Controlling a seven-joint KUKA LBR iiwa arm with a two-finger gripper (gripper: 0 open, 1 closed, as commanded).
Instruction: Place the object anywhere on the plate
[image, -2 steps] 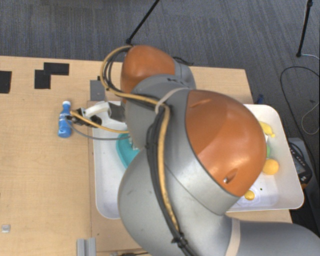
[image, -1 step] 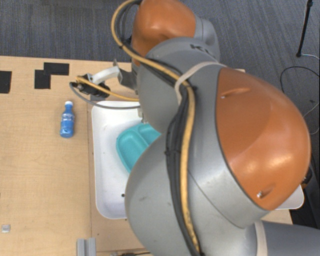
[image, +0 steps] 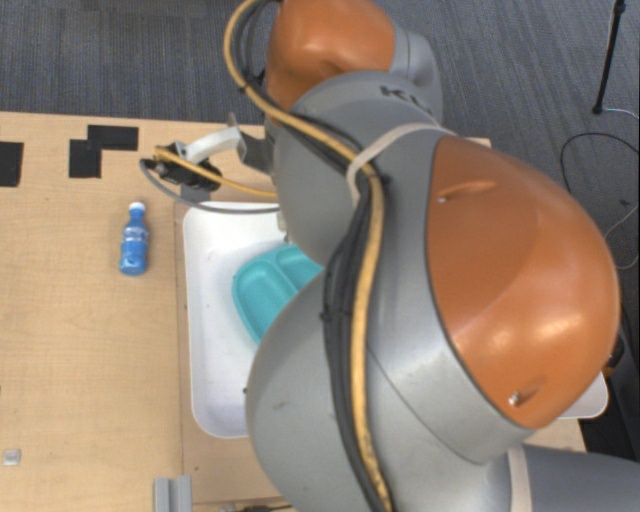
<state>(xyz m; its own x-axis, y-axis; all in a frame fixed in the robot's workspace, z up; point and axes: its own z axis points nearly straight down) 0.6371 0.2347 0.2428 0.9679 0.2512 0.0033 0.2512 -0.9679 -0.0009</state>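
Teal plate (image: 262, 295) lies inside the white bin (image: 205, 330), its right part covered by the arm (image: 450, 330), which looms nearest the camera and hides most of the bin. A raised ridge divides the visible part of the plate into sections. At the near edge of the bench (image: 80, 380), a small grey fitting (image: 170, 492) sits just left of the bin's near corner. A white corner (image: 592, 398) pokes out from under the arm at the right.

Farther back and to the left, a blue bottle (image: 134, 240) with a white cap lies flat on the bare bench. It is outside the bin and clearly apart from its left wall, cap pointing to the far side. It touches neither plate nor robot.

Past the bin's far rim, the hand (image: 255, 152) is over the bench. Whether it is open or closed cannot be told, and nothing can be seen in it.

Black tape patches (image: 100, 150) mark the bench's far edge. Grey carpet (image: 100, 50) lies beyond, with thin black cables (image: 600, 150) at right.
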